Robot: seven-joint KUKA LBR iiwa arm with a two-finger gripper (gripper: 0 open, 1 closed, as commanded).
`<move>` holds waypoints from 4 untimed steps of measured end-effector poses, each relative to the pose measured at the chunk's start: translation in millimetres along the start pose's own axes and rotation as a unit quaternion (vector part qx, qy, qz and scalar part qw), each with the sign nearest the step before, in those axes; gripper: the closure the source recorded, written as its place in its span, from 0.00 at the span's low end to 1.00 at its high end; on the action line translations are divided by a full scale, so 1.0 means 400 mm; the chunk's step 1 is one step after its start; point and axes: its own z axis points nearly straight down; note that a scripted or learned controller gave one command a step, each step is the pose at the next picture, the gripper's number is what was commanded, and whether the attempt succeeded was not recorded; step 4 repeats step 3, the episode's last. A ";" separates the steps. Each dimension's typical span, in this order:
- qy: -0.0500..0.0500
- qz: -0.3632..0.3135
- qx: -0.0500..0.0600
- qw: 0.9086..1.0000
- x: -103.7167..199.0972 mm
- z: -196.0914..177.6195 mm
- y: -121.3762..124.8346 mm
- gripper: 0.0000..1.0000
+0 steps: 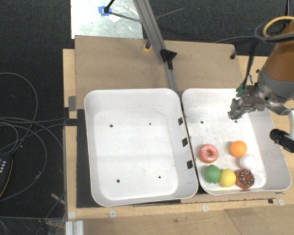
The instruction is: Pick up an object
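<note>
Lab: bench (pixel 122 62), floor cables (pixel 19 131).

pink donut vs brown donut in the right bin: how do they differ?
The pink donut has pink icing; the brown donut is dark chocolate with pale specks. The pink donut lies nearer the left bin; the brown donut sits by the right bin's near rim. Both are ring-shaped and lie flat.

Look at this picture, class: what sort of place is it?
Probably a robotics lab test bench: a robot arm reaches over two white bins, toy food lies in one, and cables trail on the floor.
</note>
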 end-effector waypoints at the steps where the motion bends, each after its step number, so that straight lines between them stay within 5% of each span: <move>1: 0.000 0.000 0.001 1.000 0.145 0.030 0.006 1.00; 3: 0.000 0.001 0.001 1.000 0.410 0.046 0.025 1.00; 4: 0.000 0.001 0.001 1.000 0.410 0.046 0.025 1.00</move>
